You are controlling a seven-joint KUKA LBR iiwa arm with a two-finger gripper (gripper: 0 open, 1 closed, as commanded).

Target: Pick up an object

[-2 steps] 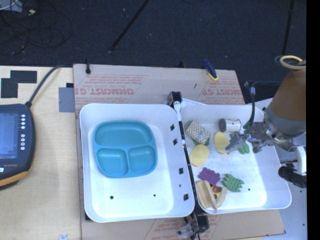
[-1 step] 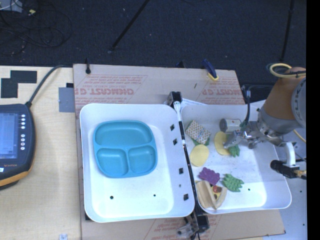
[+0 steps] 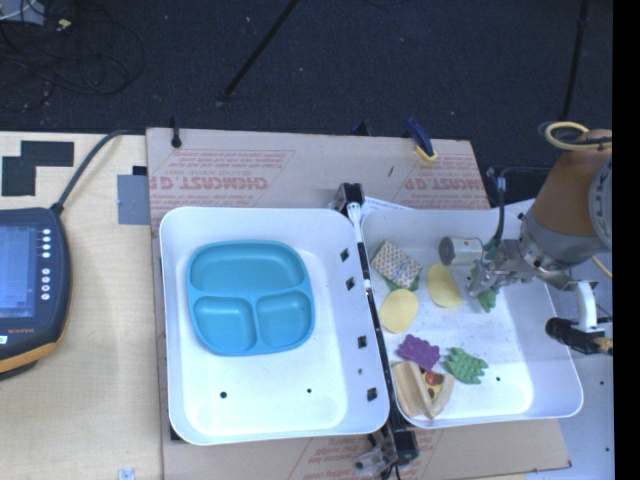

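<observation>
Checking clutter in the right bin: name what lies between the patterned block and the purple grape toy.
In the camera view, a yellow lemon-like toy lies between the patterned block and the purple grape toy.

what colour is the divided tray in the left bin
Light blue; the divided tray shows plainly in the camera view, lying in the left bin.

Two shallow white bins sit side by side: the left bin (image 3: pixel 200 388) holds one blue divided plate (image 3: pixel 250 296); the right bin (image 3: pixel 540 393) holds two yellow pieces (image 3: pixel 399 310) (image 3: pixel 444 286), one purple piece (image 3: pixel 419 351), one green leafy piece (image 3: pixel 465 365) and one patterned block (image 3: pixel 396 264).
</observation>
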